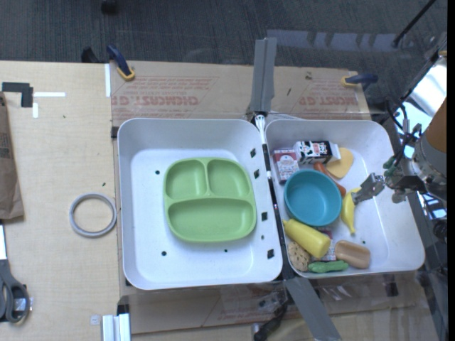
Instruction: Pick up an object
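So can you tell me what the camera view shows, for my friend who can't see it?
A robot's claw hangs over the right white bin, next to a banana and a blue bowl among other toy food. The left white bin holds a green divided plate, and a roll of tape lies on the bench.

1. Camera: one, fixed above the bench (pixel 57 155), looking down at a slant.
2. Facing: bench front lies at the frame's bottom; dark carpeted floor (pixel 213 13) fills the top strip beyond the bench's far edge.
3. Distance: moderate; both bins fit whole, the left bin (pixel 135 212) near frame centre, the right bin (pixel 387 226) toward the right edge.
4. Coverage: bench surface left of the bins, with a tape ring (pixel 93 214); cardboard sheet (pixel 185 94) behind them.
5. Arm (pixel 426 169) enters from the right edge, cropped by the frame.
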